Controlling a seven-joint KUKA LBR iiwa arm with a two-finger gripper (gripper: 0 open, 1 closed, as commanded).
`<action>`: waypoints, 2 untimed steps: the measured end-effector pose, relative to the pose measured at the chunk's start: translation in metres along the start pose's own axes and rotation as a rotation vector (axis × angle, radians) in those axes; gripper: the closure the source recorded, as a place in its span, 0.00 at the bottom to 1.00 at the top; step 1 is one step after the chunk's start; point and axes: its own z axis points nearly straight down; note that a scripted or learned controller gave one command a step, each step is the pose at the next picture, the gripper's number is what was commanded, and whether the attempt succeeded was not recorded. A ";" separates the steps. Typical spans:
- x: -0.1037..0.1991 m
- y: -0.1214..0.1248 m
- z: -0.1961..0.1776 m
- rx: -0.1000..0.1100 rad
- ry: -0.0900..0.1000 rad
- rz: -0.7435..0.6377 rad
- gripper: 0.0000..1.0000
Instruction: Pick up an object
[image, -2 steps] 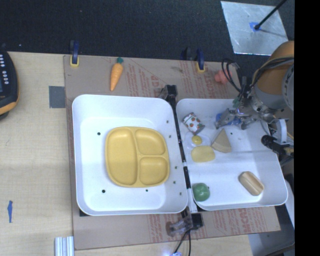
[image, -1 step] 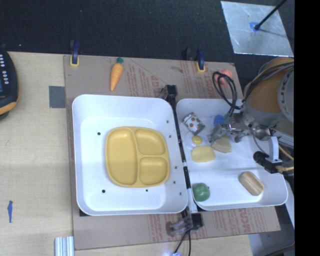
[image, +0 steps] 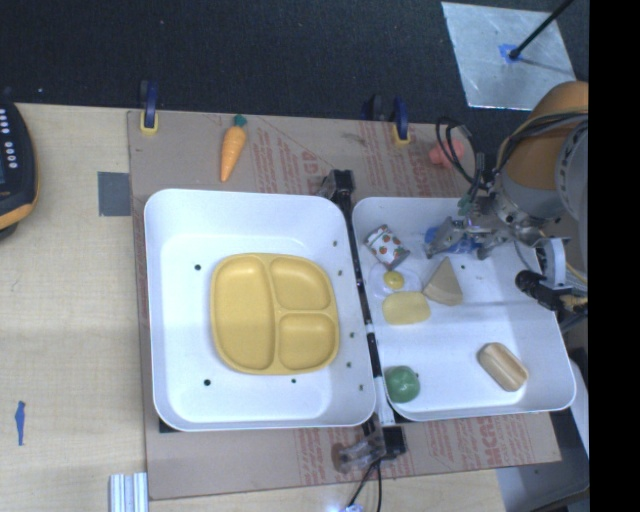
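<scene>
Worktop (image: 70, 300) of pale wood carries a brown board with two shallow white bins side by side, seen from above at a slant.

Nearest the viewer, in the right bin (image: 540, 395), a small green ball (image: 402, 383) sits in the near left corner, and a tan bread-roll shape (image: 502, 365) lies towards the near right. Both look like light toy food: the ball is round and may roll away from a grip, while the roll is longer and would be best taken across its narrow middle.

Further in, a pale yellow soft-looking block (image: 405, 309) lies beside a beige wedge (image: 444, 284), the two nearly touching. A tiny yellow piece (image: 394, 281) and a small red and white item (image: 383, 243) sit just beyond them, near the bin's left wall.

The left bin (image: 170, 300) holds a yellow divided plate (image: 273, 312) lying flat at its middle; it is broad and shallow, so hard to grasp except at its rim.

At the far side of the right bin, the pincer (image: 462, 238) hangs low over the floor near the wedge, on a grey arm (image: 545, 150) with an orange band. Its tips blur into dark and blue parts, so how far apart they are cannot be told, and nothing is visibly held.

Beyond the bins, a toy carrot (image: 232, 148) lies on the board.
</scene>
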 end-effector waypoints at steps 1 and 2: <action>-0.008 0.000 0.000 0.006 0.018 -0.002 0.00; 0.030 0.002 -0.026 -0.015 -0.006 -0.002 0.00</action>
